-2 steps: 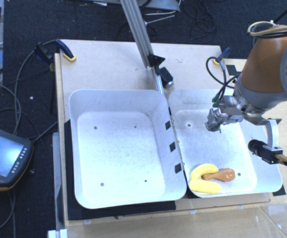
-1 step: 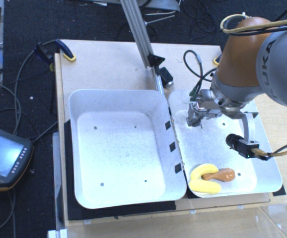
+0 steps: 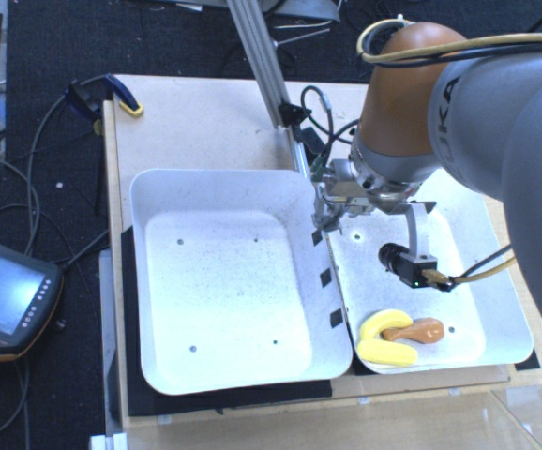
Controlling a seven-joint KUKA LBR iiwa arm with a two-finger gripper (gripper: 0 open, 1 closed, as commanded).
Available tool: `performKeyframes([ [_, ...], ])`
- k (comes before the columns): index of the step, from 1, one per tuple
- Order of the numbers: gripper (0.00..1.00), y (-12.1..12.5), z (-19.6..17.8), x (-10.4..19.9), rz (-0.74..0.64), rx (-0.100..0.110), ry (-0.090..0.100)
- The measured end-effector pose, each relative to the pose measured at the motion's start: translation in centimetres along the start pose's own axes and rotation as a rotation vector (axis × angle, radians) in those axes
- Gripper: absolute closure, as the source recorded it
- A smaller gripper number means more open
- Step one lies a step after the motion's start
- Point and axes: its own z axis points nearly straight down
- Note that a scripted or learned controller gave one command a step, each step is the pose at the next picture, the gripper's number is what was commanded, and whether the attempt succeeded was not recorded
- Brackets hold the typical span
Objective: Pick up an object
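The pincer [image 3: 327,217] is seen low over the wall where the two bins meet. Whether it is apart or together cannot be told, because it is small and dark and partly hidden under the wrist. Nothing is seen held in it.

The things to be picked up are found in the right bin [image 3: 502,343], well apart from the pincer, toward the front of the bench and a little to the view's right. A yellow toy [image 3: 383,339] is curled there, and a brown toy [image 3: 423,330] is laid touching it on the side away from the pincer. They are most likely kept in the bin's front corner by its sloping walls.

The left bin [image 3: 217,289] is spread out on the other side of the pincer. A small black box [image 3: 402,261] on a cable is hung between the pincer and the toys.

The pick is judged as not yet done. The pincer would need to be brought over the toys and let down there. Since the toys are pressed close to each other and near the wall, one may be pushed away instead of gripped.
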Motion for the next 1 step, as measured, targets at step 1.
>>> performKeyframes([
  [1,1.00,1.06,0.90,4.34,0.001,0.000,0.000],
])
